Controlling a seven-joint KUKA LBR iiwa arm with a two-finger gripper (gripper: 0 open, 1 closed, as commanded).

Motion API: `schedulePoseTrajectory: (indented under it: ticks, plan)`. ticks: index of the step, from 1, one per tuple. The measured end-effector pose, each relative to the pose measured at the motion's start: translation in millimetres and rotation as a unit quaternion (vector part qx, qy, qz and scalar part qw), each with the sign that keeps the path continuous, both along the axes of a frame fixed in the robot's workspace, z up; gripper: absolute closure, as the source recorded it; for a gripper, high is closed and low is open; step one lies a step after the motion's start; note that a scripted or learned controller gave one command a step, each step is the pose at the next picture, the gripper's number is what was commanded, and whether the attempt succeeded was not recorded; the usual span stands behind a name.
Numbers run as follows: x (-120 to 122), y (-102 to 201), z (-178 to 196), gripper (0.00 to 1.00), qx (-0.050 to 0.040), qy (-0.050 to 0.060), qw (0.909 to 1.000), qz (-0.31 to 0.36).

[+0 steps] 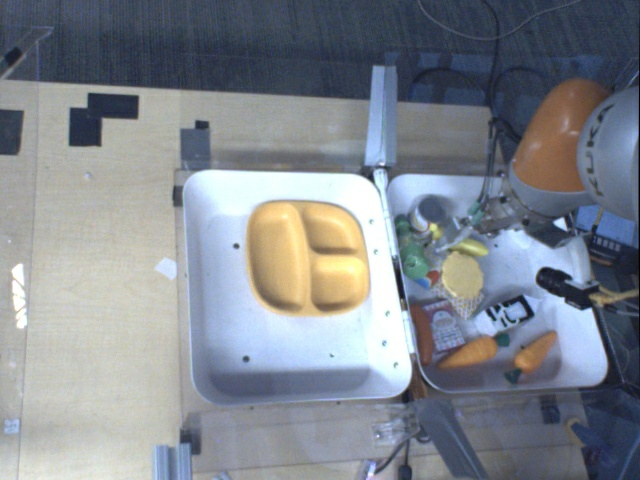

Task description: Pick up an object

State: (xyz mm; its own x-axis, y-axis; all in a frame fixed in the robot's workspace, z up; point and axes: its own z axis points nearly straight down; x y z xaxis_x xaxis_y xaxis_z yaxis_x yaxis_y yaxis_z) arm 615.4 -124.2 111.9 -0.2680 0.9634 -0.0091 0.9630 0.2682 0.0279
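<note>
Across the bench, the left bin carries a yellow divided tray; the right bin is crowded. Its gripper hangs at the far side, whether open or closed I cannot tell. Nearer lie two carrots, both long-axis left-right.

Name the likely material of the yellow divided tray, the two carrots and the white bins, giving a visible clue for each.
Yellow divided tray: probably moulded plastic, with a smooth soft sheen and rounded compartments.
Carrots: likely toy plastic, uniform orange with green tips.
White bins: seemingly glossy plastic, though painted metal is possible.
</note>
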Motion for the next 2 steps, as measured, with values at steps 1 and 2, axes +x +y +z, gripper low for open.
schedulePoseTrajectory:
  ticks: [1, 2]
  plan:
    - [45.2, -9.2, -24.2, 0.00, 0.0001, 0.010, 0.9999, -0.003]
    - [47.1, -7.8, -11.4, 1.00, 0.0007, 0.009, 1.0000, -0.002]
